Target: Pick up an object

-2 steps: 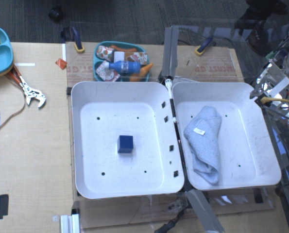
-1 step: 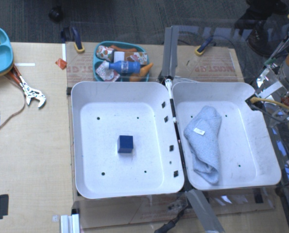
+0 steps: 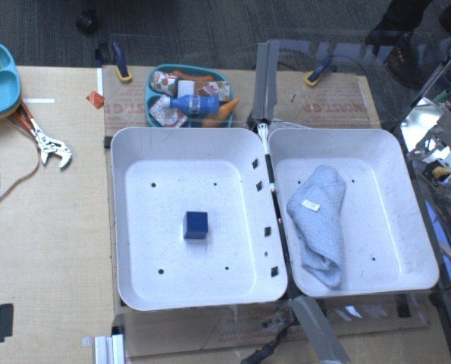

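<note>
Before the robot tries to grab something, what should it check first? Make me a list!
1. Is there something to pick? A blue cube sits in the left bin: ok.
2. Is the cube free of neighbours? It sits alone on the bin floor, away from the walls: ok.
3. Is there a second choice? A light blue cloth lies crumpled in the right bin: ok.
4. Is the cloth easy to grip? It is soft and bunched, with a small white tag: cannot tell.
5. Is the gripper ready and open? Cannot tell.
6. Is the clutter out of the way? The wrench and the tray of small items lie outside the bins: ok.
</note>
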Motion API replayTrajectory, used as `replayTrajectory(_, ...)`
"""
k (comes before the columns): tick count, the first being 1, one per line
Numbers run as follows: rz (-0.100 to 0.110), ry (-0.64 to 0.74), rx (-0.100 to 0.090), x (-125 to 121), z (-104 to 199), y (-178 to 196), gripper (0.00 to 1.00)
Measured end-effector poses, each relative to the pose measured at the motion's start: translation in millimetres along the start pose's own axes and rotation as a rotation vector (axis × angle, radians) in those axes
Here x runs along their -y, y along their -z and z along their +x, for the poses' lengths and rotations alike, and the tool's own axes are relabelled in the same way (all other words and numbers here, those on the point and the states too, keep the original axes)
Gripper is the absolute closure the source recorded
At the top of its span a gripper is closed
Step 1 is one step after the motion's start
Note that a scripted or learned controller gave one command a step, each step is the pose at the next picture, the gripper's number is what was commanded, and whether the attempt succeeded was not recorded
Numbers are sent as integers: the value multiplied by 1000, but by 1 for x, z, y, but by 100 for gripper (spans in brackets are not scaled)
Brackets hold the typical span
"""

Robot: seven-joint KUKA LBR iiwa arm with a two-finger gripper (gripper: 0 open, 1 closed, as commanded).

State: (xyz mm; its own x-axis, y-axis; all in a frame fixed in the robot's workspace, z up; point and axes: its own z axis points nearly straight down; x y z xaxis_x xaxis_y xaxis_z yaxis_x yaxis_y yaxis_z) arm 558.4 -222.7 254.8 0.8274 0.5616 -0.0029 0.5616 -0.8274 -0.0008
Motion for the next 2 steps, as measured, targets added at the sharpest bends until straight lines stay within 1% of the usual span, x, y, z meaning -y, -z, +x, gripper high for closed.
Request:
replayTrajectory(1,3,-115,2,60,46,-95,0)
replayTrajectory(2,0,-251,0,-3,28,-64,0)
